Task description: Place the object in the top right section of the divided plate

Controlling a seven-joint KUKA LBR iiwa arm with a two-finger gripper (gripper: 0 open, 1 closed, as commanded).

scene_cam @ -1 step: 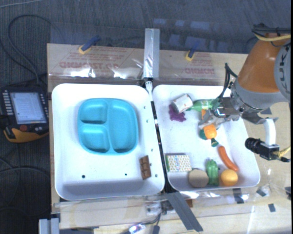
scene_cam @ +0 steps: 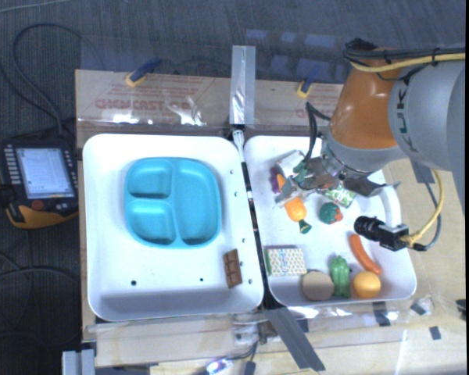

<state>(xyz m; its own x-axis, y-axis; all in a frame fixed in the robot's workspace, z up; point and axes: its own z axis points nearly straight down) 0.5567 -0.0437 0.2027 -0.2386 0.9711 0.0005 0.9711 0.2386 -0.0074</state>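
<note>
Seeing the gripper (scene_cam: 316,175) hanging low over the right bin (scene_cam: 399,209), toward that bin's top edge and closer to its left wall than its right. Not being able to tell whether shut or spread, the wrist hiding it from above; not seeing anything clearly clamped either.

Judging the likely target to be the small orange vegetable (scene_cam: 295,208), lying just below the gripper and toward the bin's left wall, with a purple piece (scene_cam: 277,182) just beside it toward the top edge and a green-and-red piece (scene_cam: 331,212) near it on the other side. Guessing at toy food here: probably hollow plastic, light, stiff, smooth-skinned and rounded, so tending to squirt out of a pinch rather than crush. Favouring a hold across the widest part of the body, not the tapered green-tipped end, and squaring up before closing to avoid nudging the neighbours.

Noting the blue divided plate (scene_cam: 172,201) sitting in the left bin (scene_cam: 109,272), well apart from the target, across the walls between the two bins. Aiming for the plate's top right section (scene_cam: 197,184), with nothing lying in it yet.
</note>
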